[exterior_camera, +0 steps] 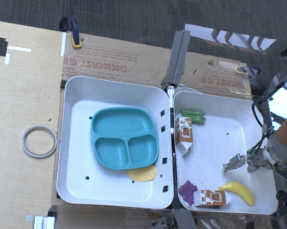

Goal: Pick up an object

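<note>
Gripper (236, 162): we see it low in the right bin (237, 127), near the bin's right wall; fingers look slightly apart, nothing between them.
Banana (239, 192): we find it just below the gripper, near the right bin's front-right corner, not touching the fingers.
Carton A (184, 134): orange/white, tilted, by the right bin's left wall.
Carton B (211, 198): lying flat at the front edge, touching the banana's left end.
Grapes (187, 191): purple, front-left corner, beside carton B.
Green veg (193, 115): at the back-left of the right bin.
Left bin (70, 143): we note a blue divided plate (125, 137) approx. centred; yellow disc (143, 174) partly under its front edge.
Bench (19, 94): tape ring (39, 141) near its left side.
</note>
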### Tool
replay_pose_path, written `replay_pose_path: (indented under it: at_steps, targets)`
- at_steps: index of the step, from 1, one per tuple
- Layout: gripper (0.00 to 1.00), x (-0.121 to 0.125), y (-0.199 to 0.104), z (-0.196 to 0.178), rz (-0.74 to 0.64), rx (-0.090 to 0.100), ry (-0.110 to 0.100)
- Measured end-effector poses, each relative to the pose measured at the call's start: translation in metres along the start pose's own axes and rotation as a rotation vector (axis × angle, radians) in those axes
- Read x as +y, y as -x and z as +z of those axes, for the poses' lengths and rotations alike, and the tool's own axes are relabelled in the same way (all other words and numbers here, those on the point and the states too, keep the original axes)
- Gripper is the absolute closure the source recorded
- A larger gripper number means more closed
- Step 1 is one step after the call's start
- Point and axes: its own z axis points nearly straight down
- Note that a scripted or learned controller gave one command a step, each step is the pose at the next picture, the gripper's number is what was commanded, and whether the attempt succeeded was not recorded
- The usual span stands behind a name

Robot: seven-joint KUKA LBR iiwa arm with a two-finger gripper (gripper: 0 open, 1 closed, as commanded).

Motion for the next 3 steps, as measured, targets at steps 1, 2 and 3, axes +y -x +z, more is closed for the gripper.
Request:
replay_pose_path:
  at_steps: [1, 2, 3]
  targets:
    - [0.00, 0.031, -0.012, 0.000, 0.198, -0.008, 0.003]
    - [0.00, 0.004, -0.001, -0.001, -0.389, -0.010, 0.002]
    - [0.00, 0.019, 0.007, -0.002, -0.493, -0.012, 0.003]
